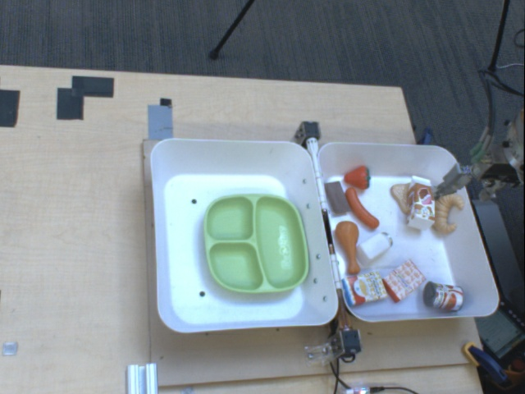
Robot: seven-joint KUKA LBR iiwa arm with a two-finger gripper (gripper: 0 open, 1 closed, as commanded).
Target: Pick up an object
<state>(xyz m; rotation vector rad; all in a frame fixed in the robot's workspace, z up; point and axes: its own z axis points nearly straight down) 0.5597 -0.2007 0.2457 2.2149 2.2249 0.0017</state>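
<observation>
Small white-and-red toy carton (421, 204): it lies in the right shallow white plastic bin (474, 257), toward 2 o'clock of the bin floor, and is the item nearest my gripper (449, 186). My gripper comes in from 3 o'clock and its tip sits at the carton's upper right edge. I cannot tell whether it is open or closed, nor whether it touches the carton.

A tan curled toy pastry (448, 213) lies just beside the carton at its 4 o'clock. In the same bin are:
- a red toy tomato (357, 176) at 11 o'clock
- an orange toy sausage (362, 208) just below the tomato
- a brown toy drumstick (348, 241) near 9 o'clock
- a red-and-white flat packet (404, 279) at 6 o'clock
- a small red-and-silver can (444, 296) at 5 o'clock

The left shallow white plastic bin (168, 220) holds a pale green three-compartment plate (255, 243) at its centre.

Both bins rest side by side on a light wooden bench (74, 245). The bench carries black tape patches (84, 95) at 10 o'clock. Beyond its far edge lies dark grey ribbed carpet (369, 23), crossed at 12 o'clock by a thin black stand leg (241, 16).
</observation>
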